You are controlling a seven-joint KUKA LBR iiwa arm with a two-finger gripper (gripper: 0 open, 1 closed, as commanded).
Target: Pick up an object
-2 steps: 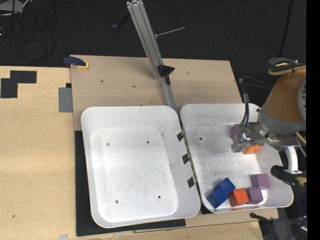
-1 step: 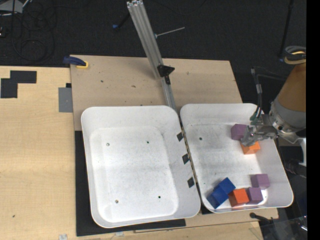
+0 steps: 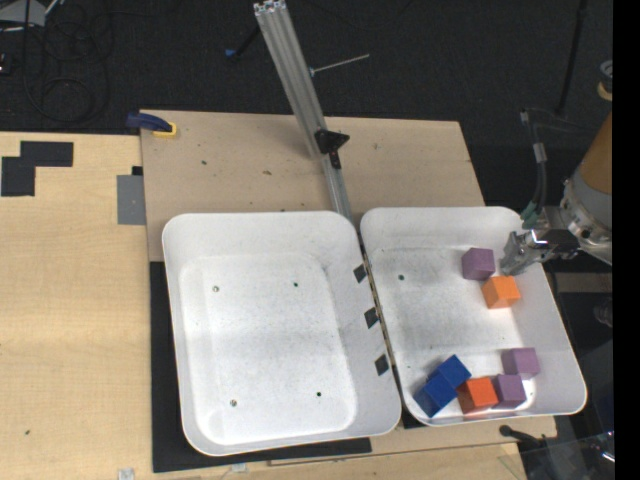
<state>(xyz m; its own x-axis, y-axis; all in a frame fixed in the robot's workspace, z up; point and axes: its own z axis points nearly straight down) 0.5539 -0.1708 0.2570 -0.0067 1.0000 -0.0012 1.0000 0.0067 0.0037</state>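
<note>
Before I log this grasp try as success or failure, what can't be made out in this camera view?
- Gripper: small and blurred by the right bin's far rim; finger state unreadable, as is contact with the purple block or orange block.
- Arm: cut off by the right edge.
- Near-corner pile: the blue block overlaps its neighbours, hiding their full shapes.

A robotics laboratory test cell is seen from above. Two shallow white bins, the left bin (image 3: 265,328) and the right bin (image 3: 440,298), are set side by side on a plywood surface (image 3: 250,163). An aluminium rail (image 3: 300,98) is mounted at a slant behind them, and loose cables (image 3: 60,78) are strewn over the dark floor. Coloured foam blocks (image 3: 478,393) are gathered in the right bin.
</note>
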